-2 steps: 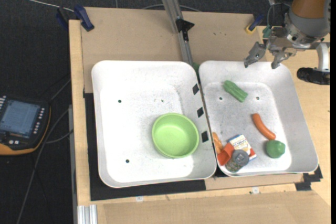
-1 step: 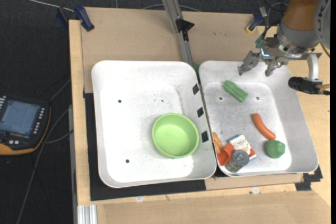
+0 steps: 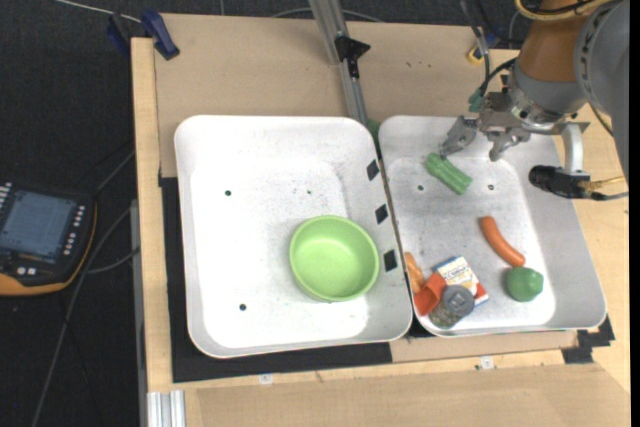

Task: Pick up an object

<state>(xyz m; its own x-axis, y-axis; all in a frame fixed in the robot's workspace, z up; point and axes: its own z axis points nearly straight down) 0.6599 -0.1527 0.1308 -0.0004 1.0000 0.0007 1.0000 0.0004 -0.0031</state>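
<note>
My gripper (image 3: 476, 144) hangs over the far end of the right bin (image 3: 560, 245), its two grey fingers spread open with nothing between them. Just below and left of it a green cylinder (image 3: 448, 172) lies on the bin floor, apart from the fingers. Nearer the front lie an orange carrot-like piece (image 3: 500, 240), a green round object (image 3: 523, 284), a small blue-and-white box (image 3: 458, 273), a grey disc (image 3: 455, 304) and an orange-red piece (image 3: 417, 281). A light green bowl (image 3: 334, 258) sits in the left bin (image 3: 230, 215).
A slanted metal pole (image 3: 325, 0) rises behind the two bins. Black clips (image 3: 378, 190) sit on the rim between the bins. A handheld pendant (image 3: 40, 235) lies off the bench at left. Cables trail near the arm at right.
</note>
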